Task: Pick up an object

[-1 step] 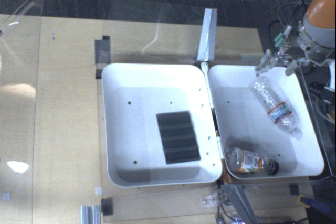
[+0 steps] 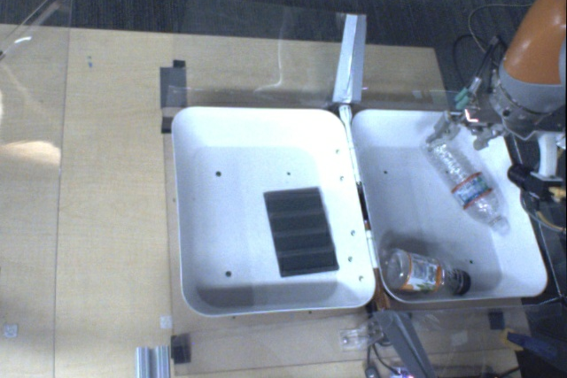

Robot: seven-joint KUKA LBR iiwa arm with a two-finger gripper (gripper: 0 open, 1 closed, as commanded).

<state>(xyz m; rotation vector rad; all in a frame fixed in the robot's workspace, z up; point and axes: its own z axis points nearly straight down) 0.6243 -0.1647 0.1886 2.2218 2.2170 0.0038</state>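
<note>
My gripper (image 2: 464,125) hangs over the far part of the right bin (image 2: 390,157), below the arm's orange band. Just under it starts a clear plastic water bottle (image 2: 463,181) with a red-and-blue label, which lies slanted towards the bin's right wall. The gripper is at the bottle's upper end; whether it touches the bottle I cannot tell. A small bottle with an orange label and a dark cap (image 2: 423,272) lies on its side at the near edge of the same bin. A black ridged block (image 2: 300,231) lies flat in the left bin (image 2: 213,146).
A metal divider post (image 2: 349,57) stands behind the seam between the two bins. Cables (image 2: 542,190) hang beside the right bin's right wall. Clear plastic sheeting (image 2: 35,102) covers the wooden bench on the left.
</note>
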